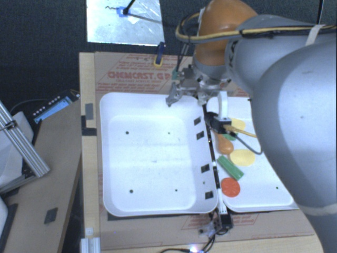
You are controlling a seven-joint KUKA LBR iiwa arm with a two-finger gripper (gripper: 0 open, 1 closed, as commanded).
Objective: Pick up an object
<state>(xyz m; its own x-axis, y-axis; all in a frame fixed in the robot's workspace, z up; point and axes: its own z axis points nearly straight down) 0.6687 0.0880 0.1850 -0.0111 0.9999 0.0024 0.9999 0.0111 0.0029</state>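
Note:
My gripper [178, 93] hangs below the orange wrist band, over the far edge of the left bin [113, 157] near the divider between the bins. Nothing shows in its grasp. The right bin [268, 191] holds a small group of objects along its left side: a pale yellow piece [238, 125], an orange ball [225, 146], a yellow oval [243, 157], a green stick [230, 168] and a red disc [230, 187]. The gripper is up and to the left of these objects and touches none of them.
The big grey arm [284, 88] covers the right part of the right bin. A cardboard sheet [131, 73] lies under both bins. Black clips [205, 168] line the divider. A shiny plate [124, 15] lies beyond the bench's far edge.

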